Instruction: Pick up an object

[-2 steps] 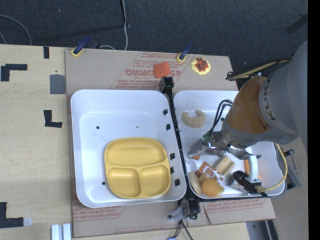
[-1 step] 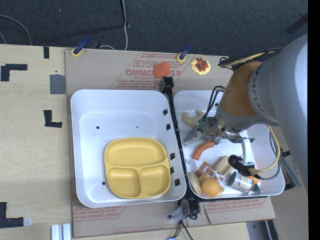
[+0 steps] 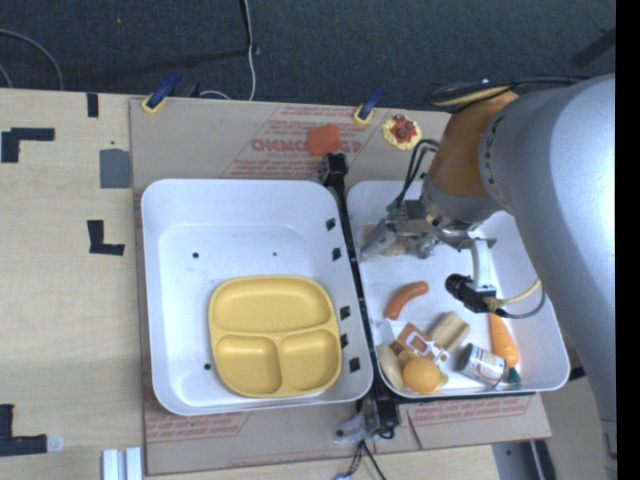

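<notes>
- Camera view looks down on a pale wooden bench (image 3: 60, 298) carrying black tape marks, with dark grey carpet behind it and thin cables trailing over that carpet.
- A brown cardboard sheet (image 3: 250, 148) with red print lies on the bench under both bins, held at its far edge by two blue-and-yellow clamps.
- The big grey arm with an orange band (image 3: 560, 188) comes in from the right and covers the right bin's far right corner.
- The left shallow white bin (image 3: 170, 228) holds a yellow three-compartment plastic plate (image 3: 273, 333) towards its near side.
- The right shallow white bin (image 3: 545, 368) touches the left one along a black divider strip.
- The metal two-finger gripper (image 3: 395, 238) sits low over the far left part of the right bin; whether its fingers are spread or pressed together I cannot tell, as they blur against the white floor.
- Near the middle of the right bin lies a small reddish-orange sausage-shaped toy (image 3: 405, 298), just below the gripper and apart from it.
- An orange carrot-shaped toy (image 3: 503, 338) lies by the right wall.
- A cluster at the near edge includes a round orange fruit toy (image 3: 422, 376) and a small can (image 3: 482, 365).
</notes>
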Available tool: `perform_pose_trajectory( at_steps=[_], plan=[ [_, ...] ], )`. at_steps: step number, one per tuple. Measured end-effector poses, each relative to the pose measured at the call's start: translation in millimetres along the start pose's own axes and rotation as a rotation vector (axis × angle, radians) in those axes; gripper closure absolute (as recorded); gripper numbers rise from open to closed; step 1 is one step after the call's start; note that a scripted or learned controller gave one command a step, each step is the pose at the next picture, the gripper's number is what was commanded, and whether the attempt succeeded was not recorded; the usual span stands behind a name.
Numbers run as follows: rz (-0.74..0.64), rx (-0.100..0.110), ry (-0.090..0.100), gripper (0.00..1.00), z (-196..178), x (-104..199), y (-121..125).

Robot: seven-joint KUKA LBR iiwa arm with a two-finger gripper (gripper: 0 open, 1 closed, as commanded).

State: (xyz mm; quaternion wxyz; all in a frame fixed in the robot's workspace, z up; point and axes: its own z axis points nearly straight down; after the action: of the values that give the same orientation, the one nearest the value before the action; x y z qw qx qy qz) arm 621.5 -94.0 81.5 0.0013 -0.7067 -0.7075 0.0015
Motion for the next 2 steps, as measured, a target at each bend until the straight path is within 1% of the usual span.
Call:
perform_pose_trajectory(
  at_steps=[1,2],
  plan=[
    [0.003,-0.002,0.0,0.0,-1,-1,-66],
    [0.001,-0.006,0.0,0.0,-2,-6,-86]
  ],
)
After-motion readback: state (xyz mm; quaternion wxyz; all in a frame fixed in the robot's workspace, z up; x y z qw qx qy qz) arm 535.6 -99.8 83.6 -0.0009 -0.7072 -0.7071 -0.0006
